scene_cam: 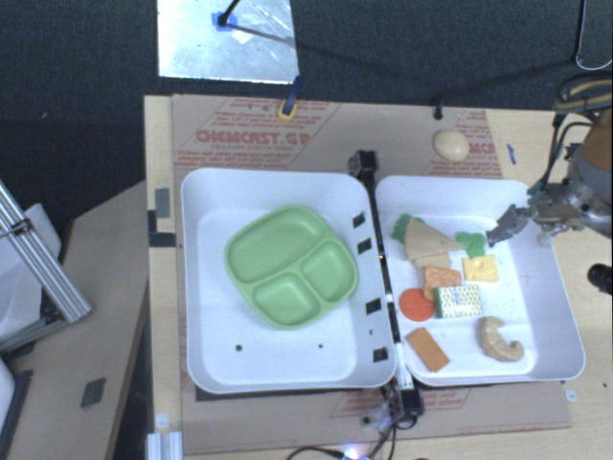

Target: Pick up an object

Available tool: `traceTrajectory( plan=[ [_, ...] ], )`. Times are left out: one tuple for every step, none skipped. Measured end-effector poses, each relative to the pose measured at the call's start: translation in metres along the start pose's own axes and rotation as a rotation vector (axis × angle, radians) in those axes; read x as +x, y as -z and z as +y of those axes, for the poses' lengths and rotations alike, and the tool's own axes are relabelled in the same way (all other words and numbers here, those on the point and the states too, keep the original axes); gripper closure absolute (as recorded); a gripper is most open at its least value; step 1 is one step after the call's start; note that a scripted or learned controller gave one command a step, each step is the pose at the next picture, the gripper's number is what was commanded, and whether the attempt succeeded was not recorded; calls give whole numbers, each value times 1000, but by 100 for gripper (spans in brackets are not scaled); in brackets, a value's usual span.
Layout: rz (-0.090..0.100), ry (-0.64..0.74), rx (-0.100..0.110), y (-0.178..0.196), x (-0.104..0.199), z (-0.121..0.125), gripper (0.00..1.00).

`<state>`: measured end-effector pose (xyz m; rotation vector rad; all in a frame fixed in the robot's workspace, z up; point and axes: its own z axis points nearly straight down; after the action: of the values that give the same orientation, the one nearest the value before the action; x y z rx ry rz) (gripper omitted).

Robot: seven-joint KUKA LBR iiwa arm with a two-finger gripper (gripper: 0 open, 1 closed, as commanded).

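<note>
The right bin [546,300] holds several toy food pieces: a tan wedge with a green end [421,237], a green piece [469,241], a yellow cheese block [481,268], an orange piece [441,277], a red disc [417,304], a speckled green-edged block [460,301], an orange-brown bar [427,349] and a tan croissant [499,340]. My gripper [506,224] hangs over the bin's upper right part, just right of the green piece and above the cheese block. I see nothing held in it.
The left bin [206,353] carries a light green compartment plate [291,266]. A beige ball [450,144] lies on the cardboard behind the right bin. A black divider strip [378,276] runs between the bins. A foil sheet [227,27] lies at the back.
</note>
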<state>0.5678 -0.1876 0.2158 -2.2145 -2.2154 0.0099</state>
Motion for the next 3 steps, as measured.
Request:
traceTrajectory(
  plan=[
    [-2, 3, -12, 7, 1, 3, 0],
    [-2, 1, -10, -35, 0, -1, 0],
    [-2, 1, -10, -80, 6, -5, 0]
  ],
)
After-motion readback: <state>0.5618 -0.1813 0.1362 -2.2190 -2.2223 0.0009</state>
